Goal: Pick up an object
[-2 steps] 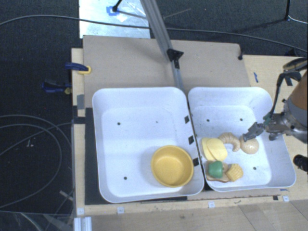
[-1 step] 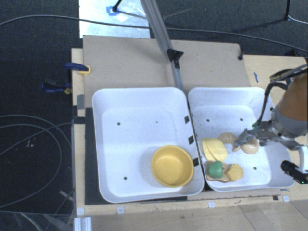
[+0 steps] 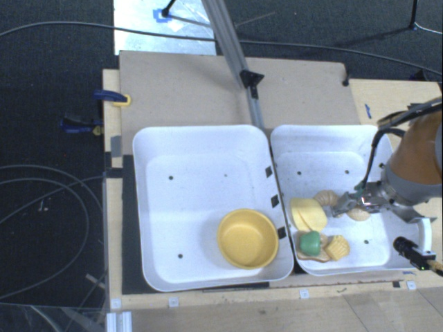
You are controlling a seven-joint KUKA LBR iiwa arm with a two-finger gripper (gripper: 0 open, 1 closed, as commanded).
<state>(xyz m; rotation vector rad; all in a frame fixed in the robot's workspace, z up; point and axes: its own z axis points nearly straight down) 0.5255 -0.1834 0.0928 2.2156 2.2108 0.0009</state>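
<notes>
**End effector low among the right bin's objects**

While the yellow bowl (image 3: 248, 237) is left alone in the left bin (image 3: 201, 144), the end effector (image 3: 349, 203) is lowered into the right bin (image 3: 325, 144), beside the tan object (image 3: 325, 199) and the yellow disc (image 3: 308, 214), presumably for a grasp. Whether it is apart or together cannot be told. A green piece (image 3: 310, 242) lies nearby.

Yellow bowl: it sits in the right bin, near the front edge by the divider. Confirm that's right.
Wrong bin. The camera view shows the yellow bowl in the left bin, near the front edge by the divider.
</notes>
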